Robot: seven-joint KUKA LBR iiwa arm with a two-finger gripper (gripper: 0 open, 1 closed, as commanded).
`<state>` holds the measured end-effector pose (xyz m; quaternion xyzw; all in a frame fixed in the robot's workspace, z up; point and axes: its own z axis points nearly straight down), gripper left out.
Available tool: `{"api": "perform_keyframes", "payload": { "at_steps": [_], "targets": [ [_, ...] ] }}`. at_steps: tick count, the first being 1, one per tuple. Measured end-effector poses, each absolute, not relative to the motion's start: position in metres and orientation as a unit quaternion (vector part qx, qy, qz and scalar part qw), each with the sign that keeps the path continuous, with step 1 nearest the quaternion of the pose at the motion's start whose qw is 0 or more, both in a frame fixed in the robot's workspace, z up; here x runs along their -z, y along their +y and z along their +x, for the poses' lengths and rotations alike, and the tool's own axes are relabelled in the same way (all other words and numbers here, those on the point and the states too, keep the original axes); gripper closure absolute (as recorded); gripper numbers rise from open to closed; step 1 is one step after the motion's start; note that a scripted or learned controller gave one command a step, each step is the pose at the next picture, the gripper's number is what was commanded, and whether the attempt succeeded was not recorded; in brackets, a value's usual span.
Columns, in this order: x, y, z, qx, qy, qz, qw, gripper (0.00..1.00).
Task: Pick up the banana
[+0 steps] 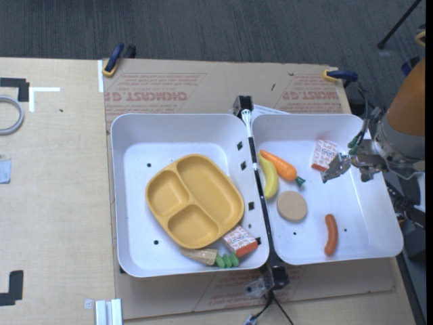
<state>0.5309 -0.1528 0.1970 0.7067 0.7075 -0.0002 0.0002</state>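
The yellow banana (269, 179) lies in the right bin (379, 244), against its left wall, running roughly top to bottom. An orange carrot (279, 165) rests across the banana's upper end. My gripper (344, 167) hovers over the right part of that bin, well to the right of the banana and apart from it. The gripper sits just right of a red and white packet (324, 154), with nothing seen in its grasp. The grey and orange arm comes in from the right edge.
In the right bin there are also a round tan disc (293, 206) just below the banana and a red sausage (330, 234). The left bin (128, 181) holds a yellow divided plate (195, 200), a small red box (241, 241), a bread piece and green items.
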Motion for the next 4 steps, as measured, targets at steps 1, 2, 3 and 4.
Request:
{"api": "perform_keyframes", "payload": {
  "at_steps": [1, 2, 3, 4],
  "targets": [
    [-0.187, -0.093, 0.478, 0.0003, 0.68, 0.734, -0.001, 0.0],
    [-0.192, -0.035, 0.478, -0.0001, 0.809, 0.588, 0.0, 0.0],
    [-0.192, -0.038, 0.587, 0.0004, 0.782, 0.623, 0.0, 0.0],
    [-0.192, -0.034, 0.519, 0.0003, 0.827, 0.562, 0.0, 0.0]
  ]
}}
